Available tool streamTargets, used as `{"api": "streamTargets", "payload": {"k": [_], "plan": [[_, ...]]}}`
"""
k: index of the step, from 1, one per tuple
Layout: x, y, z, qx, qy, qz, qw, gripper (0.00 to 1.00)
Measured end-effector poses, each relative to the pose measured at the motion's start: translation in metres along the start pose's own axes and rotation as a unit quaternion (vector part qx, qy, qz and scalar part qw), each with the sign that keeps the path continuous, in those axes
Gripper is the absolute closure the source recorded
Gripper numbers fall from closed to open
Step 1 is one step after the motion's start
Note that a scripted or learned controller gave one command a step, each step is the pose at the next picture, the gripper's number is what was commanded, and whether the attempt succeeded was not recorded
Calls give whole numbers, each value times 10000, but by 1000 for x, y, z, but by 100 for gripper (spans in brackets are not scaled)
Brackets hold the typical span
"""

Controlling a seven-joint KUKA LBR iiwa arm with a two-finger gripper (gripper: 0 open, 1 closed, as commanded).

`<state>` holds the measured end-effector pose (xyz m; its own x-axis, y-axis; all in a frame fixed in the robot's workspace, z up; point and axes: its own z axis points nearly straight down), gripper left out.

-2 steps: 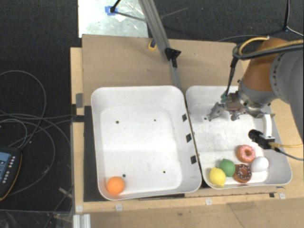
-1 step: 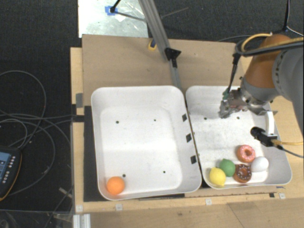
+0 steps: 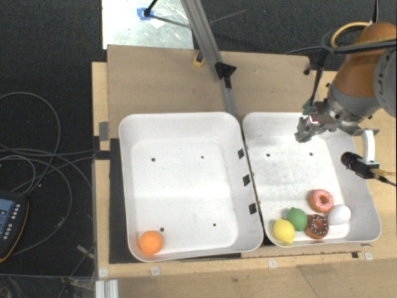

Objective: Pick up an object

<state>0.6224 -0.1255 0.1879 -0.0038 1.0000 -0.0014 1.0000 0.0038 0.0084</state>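
Note:
In the right bin (image 3: 291,166), near its front edge, lie a pink frosted donut (image 3: 321,199), a chocolate donut (image 3: 317,226), a white egg-like ball (image 3: 339,215), a green ball (image 3: 297,218) and a yellow lemon (image 3: 284,230). An orange ball (image 3: 150,242) rests in the front left corner of the left bin (image 3: 180,141). My gripper (image 3: 304,131) hangs over the back right part of the right bin, well behind the cluster of objects. Nothing shows between its fingers.
A slanted metal pole (image 3: 205,30) runs from the top of the view down to the gap between the bins. Black clips (image 3: 245,180) sit along the shared bin edge. Cables and a handheld pendant (image 3: 11,219) lie on the floor at left.

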Motion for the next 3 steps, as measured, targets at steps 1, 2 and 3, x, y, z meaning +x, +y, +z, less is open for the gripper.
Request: {"api": "streamTargets", "payload": {"k": [1, 2, 3], "plan": [[10, 5, -55, -2, 0, -18, 10000, 100], [10, 7, -95, 7, 0, -12, 10000, 100], [61, 17, -91, 21, 10, -31, 10000, 100]]}}
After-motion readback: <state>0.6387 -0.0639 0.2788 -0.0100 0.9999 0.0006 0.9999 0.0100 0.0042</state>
